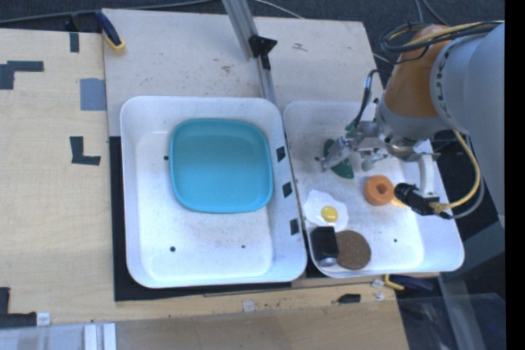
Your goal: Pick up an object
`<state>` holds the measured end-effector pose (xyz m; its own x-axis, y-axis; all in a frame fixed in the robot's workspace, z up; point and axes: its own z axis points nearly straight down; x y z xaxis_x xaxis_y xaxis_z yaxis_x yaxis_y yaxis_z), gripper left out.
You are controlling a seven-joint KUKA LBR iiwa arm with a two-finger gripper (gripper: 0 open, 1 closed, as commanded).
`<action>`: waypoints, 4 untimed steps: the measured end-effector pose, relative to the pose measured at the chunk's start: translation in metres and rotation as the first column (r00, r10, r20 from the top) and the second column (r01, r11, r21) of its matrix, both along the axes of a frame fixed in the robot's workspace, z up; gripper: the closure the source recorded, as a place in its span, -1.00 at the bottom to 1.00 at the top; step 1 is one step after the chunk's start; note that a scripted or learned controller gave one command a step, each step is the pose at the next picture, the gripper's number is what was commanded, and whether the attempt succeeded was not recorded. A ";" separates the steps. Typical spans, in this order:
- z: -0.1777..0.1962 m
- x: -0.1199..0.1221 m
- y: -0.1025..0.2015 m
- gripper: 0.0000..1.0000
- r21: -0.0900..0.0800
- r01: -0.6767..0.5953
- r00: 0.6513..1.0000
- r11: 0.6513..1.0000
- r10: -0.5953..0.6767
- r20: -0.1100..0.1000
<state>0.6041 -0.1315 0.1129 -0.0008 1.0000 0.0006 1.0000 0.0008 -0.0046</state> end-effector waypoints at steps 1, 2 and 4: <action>0.013 0.001 0.000 1.00 0.000 0.000 1.000 1.000 0.000 0.004; 0.055 -0.002 0.002 1.00 -0.001 0.000 1.000 1.000 0.000 0.007; 0.145 0.005 0.006 1.00 -0.001 0.000 1.000 1.000 0.000 0.007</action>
<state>0.6092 -0.1257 0.2584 -0.0004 1.0000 -0.0003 1.0000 0.0004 0.0022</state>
